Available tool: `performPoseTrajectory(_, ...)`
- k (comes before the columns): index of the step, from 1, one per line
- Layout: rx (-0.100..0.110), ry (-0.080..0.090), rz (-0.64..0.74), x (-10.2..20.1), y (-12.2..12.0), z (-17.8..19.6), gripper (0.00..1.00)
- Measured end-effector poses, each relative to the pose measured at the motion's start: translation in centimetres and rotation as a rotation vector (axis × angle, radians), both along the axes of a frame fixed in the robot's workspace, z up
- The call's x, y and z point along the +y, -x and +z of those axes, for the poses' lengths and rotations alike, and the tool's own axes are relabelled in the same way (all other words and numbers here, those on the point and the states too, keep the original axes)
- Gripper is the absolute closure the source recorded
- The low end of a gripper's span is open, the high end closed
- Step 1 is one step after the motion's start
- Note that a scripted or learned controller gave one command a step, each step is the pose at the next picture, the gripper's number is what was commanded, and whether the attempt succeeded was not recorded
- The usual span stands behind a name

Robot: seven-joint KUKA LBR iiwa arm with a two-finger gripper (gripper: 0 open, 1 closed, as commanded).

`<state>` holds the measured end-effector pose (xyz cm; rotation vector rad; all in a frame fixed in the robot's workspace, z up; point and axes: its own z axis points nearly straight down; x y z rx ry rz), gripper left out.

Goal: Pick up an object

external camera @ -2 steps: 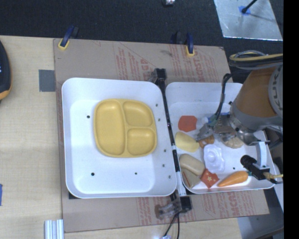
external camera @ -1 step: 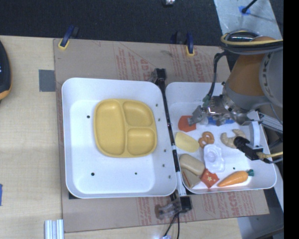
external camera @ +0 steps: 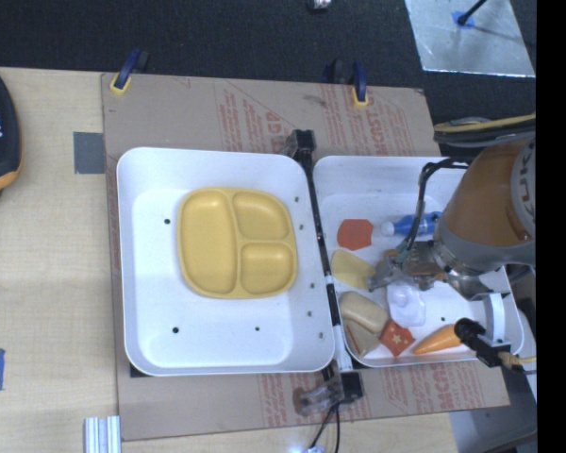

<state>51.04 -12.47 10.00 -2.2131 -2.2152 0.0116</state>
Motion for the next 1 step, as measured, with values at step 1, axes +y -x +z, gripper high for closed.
performPoseTrajectory(1, -0.019, 0.003, 0.008, 1.95, -11.05, -0.76, 0.0)
